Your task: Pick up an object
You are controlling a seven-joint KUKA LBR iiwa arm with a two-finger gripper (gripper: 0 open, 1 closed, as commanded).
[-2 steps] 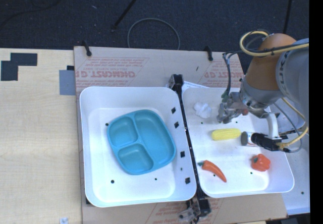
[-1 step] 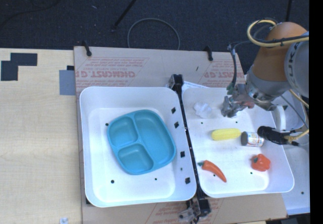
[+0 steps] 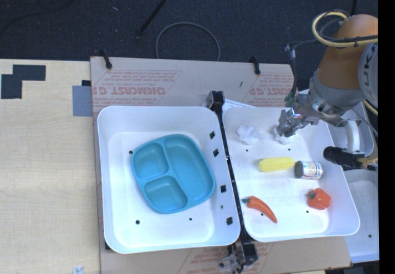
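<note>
Camera view: gripper (image 3: 287, 126) low — white lump (image 3: 249, 134), corn (image 3: 276, 164) nearby.

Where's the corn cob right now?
The corn cob lies in the right bin, near its middle, just left of the small can and above the carrot.

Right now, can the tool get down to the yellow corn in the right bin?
Probably yes. The tool hangs just above the corn, which lies alone, apart from the can and white crumpled thing.
</note>
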